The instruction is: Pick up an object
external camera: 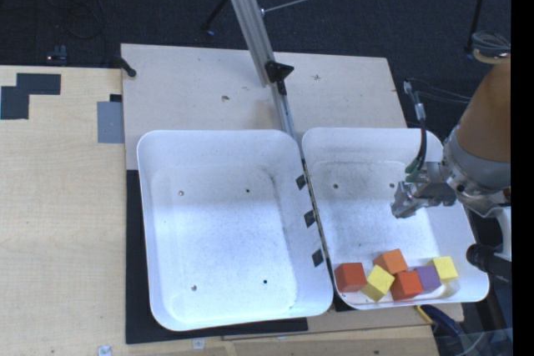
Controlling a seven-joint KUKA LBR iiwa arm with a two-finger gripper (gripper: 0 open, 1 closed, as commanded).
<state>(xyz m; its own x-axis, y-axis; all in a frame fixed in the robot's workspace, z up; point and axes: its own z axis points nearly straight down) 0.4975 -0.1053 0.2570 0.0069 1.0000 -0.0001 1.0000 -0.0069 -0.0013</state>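
Gripper (406,202) over right bin (359,154), finger state impossible to tell (too small and dark). Nearest, clustered blocks at that bin's front edge: red (350,275), yellow (378,283), orange (390,262), purple (427,276). Left bin (167,154) beside it on desk (58,221).

White bins (219,179) hold red, orange, yellow and purple blocks (399,273).

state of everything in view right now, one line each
gripper: hanging over the right bin, above and apart from the blocks
right bin: holds all the blocks, clustered at its near edge
red block: resting in the bin, leftmost of the cluster
purple block: lying among the cluster
left bin: upright on the bench
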